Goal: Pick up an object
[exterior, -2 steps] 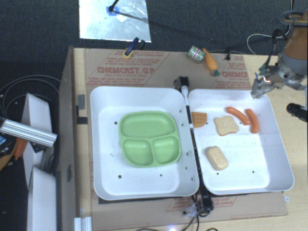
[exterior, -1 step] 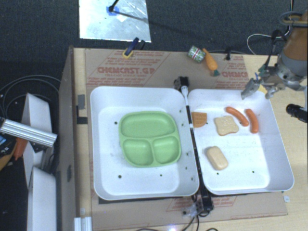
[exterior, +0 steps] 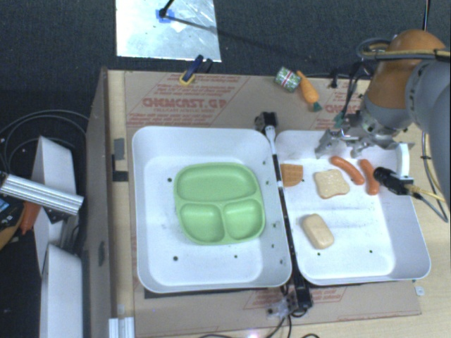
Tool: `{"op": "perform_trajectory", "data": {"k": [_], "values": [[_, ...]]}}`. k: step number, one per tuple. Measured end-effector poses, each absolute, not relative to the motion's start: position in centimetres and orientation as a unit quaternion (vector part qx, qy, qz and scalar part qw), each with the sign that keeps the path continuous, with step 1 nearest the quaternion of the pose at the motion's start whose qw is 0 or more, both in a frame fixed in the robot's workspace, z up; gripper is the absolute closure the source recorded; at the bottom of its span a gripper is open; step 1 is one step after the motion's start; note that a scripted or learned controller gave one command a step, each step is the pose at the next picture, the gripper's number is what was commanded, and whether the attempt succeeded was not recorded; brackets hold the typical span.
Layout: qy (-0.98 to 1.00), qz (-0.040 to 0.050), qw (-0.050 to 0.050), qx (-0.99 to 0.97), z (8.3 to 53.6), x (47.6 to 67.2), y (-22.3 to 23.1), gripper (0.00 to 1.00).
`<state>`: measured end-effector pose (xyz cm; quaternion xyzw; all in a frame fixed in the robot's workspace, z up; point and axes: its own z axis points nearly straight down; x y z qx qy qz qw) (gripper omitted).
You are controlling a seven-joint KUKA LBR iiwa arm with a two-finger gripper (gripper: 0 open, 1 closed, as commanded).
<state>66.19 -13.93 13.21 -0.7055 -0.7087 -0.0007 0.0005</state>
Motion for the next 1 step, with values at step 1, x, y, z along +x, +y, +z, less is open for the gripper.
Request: {"op": "perform_trajectory", "data": {"k": [1], "values": [[-0.707,-0.0003,-0.002,-0.707,9.2,64.7,-18.37,0.0]]}}
